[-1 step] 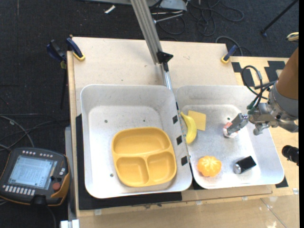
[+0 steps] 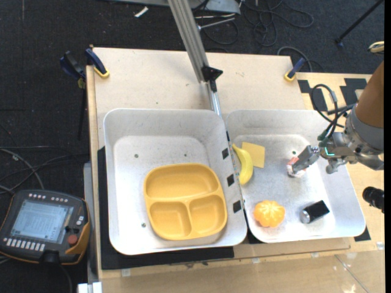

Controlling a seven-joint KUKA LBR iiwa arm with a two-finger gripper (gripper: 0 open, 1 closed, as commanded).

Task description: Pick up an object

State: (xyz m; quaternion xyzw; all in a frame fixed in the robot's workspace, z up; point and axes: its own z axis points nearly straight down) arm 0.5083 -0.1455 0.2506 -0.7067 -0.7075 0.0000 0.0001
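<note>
Two bins: left bin (image 2: 122,133) and right bin (image 2: 342,206), side by side on the bench; all places below are given from the right bin.
Arm: enters over the right bin's right rim, with the gripper (image 2: 297,165) hanging above the bin's upper middle floor.
Gripper state: cannot be told; its tip is small and blurred, and nothing is visibly held.
Candidate object: a small pale, reddish-tinged item appears at the gripper tip; too small to identify.
Banana (image 2: 245,163): yellow, curved, against the right bin's left wall, lying partly over a flat yellow block (image 2: 256,154).
Orange (image 2: 269,213): round, ribbed, matte orange, near the right bin's front edge, left of centre.
Black piece (image 2: 315,211): small, dark, boxy, glossy, just right of the orange and apart from it.
Tray (image 2: 183,200): yellow, three compartments, in the neighbouring left bin.
Step in hand: judged as the descent toward a grasp.
Doing it well: come down plumb, centre on one object, keep off the bin wall, close only at the floor.
Risk: the round orange would likely roll from an off-centre pinch.
</note>
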